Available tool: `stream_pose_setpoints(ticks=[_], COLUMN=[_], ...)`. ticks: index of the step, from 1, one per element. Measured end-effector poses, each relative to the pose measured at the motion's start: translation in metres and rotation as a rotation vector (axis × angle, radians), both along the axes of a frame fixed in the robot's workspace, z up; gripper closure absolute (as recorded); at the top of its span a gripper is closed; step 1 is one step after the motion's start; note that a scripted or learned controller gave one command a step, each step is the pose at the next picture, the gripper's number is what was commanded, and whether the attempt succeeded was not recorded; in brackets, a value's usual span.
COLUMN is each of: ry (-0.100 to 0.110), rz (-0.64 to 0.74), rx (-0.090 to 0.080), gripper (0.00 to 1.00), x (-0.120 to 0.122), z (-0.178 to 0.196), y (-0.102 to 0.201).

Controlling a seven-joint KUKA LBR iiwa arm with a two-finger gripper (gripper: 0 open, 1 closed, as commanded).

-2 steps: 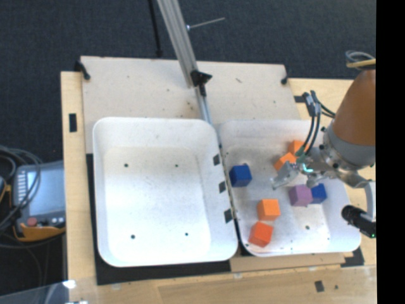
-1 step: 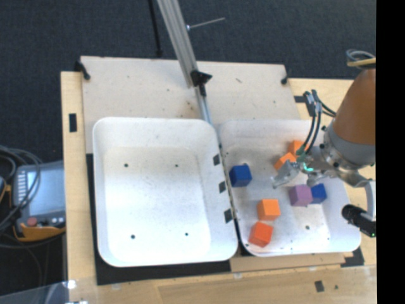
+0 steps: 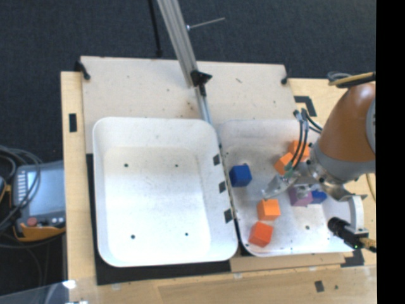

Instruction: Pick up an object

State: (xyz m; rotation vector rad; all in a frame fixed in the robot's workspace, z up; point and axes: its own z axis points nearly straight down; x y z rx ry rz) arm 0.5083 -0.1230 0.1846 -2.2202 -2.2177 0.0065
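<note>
my gripper: down in the right bin, honestly can't tell its state
blocks: blue cube left of me, orange cubes below, purple block beside me

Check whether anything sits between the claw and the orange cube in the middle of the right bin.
Nothing visible does. The claw hangs just above and right of the orange cube, with bare bin floor between them. The purple block lies to the right, the blue cube off to the left.
</note>
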Motion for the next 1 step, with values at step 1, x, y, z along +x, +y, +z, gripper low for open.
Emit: stream_pose_setpoints(ticks=[1], ry=[0.000], rz=[-0.001], rx=[0.000], gripper=[0.00], x=[-0.0008], z=[-0.0566], y=[-0.0110])
